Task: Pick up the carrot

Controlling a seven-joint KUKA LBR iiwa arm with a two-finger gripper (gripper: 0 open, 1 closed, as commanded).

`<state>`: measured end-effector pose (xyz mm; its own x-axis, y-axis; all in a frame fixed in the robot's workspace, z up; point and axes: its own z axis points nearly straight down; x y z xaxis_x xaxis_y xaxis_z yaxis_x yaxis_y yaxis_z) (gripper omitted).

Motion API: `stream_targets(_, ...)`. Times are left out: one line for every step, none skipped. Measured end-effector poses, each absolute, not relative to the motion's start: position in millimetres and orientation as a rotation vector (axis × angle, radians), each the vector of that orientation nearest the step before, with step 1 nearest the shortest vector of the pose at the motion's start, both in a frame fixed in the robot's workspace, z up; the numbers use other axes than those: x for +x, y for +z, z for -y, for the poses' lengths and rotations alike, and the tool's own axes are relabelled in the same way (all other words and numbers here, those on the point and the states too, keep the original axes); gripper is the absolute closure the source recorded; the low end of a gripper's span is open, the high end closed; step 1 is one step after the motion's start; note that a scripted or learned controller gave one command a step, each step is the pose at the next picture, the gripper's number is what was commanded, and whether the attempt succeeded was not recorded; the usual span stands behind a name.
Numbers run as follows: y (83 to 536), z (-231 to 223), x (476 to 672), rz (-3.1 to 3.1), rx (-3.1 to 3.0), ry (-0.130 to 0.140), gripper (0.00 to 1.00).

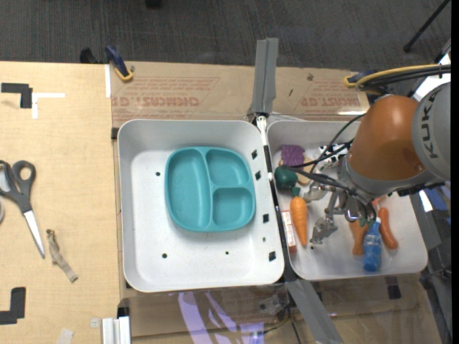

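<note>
Two shallow white bins sit side by side on a brown cardboard bench (57, 192). On the left, the left white bin (136, 249) holds a teal plastic plate with three parts (211, 188), with lots of bare floor around it. On the right, the right white bin (401, 260) is crowded. An orange carrot with a green top (297, 217) lies close to that bin's left wall. Just beside it hangs the metal gripper (323, 229); I cannot tell how it is set. Near the bin's right edge lie a blue bottle (371, 251) and other orange toys (388, 228). Grey scissors (21, 199) rest far left.
</note>
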<state>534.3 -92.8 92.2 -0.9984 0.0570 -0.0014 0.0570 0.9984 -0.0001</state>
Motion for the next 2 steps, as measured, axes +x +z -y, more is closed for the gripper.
stream_targets(102.0, 92.4, 536.0, -3.136, 0.086, -0.003, 1.00)
stream_targets(226.2, 53.3, 482.4, -3.136, 0.119, 0.000, 1.00)
